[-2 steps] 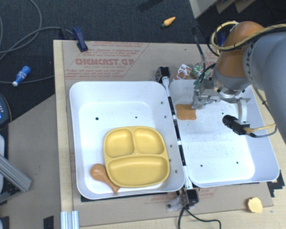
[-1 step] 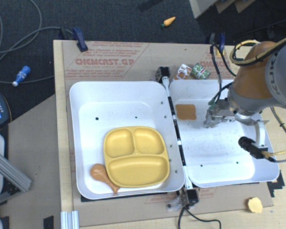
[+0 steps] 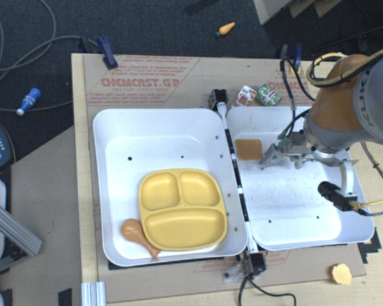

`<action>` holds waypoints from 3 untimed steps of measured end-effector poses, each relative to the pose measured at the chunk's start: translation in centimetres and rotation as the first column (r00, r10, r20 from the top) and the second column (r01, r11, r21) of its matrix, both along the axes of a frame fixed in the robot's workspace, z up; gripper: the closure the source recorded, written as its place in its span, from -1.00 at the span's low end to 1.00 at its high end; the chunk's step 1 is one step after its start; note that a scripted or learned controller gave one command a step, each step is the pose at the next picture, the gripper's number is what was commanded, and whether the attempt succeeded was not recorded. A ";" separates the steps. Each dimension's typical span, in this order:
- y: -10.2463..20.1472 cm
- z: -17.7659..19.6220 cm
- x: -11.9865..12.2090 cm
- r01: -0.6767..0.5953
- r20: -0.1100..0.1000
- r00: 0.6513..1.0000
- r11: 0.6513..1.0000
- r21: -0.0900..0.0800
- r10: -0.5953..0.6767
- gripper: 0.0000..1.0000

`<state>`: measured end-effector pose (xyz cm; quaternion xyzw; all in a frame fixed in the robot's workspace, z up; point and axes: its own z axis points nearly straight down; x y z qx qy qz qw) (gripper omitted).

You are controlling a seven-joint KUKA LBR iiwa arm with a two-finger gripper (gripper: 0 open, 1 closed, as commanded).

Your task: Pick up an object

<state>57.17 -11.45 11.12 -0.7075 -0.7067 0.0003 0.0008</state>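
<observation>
Looking down on dark carpet and a cardboard-covered bench (image 3: 147,75) bearing two white bins side by side. Reaching in from the right over the right bin (image 3: 293,215), hovering with the gripper (image 3: 269,160) near that bin's upper-left corner, pointing left. Not showing clearly whether the gripper is wide or narrow: cannot tell, and seeing nothing held in it.

Finding a flat brown square (image 3: 249,149) lying on the bin floor just left of the gripper and slightly above it, very near the tip; contact impossible to judge. Finding, well left of the gripper and below it, a yellow divided plate (image 3: 182,209) sitting in the left bin (image 3: 153,139), with an orange drumstick-shaped toy (image 3: 137,233) touching the plate's far lower-left edge. Spotting small printed packets (image 3: 258,95) above the gripper, outside the bins on the cardboard.
</observation>
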 end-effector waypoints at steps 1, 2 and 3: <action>-1.5 -2.8 7.0 -0.004 0.006 1.000 1.000 -0.003 0.004 -1.00; -1.5 -1.5 6.9 -0.003 0.006 1.000 1.000 -0.002 0.003 1.00; -1.1 -1.3 0.2 0.001 -0.005 1.000 1.000 0.001 -0.001 1.00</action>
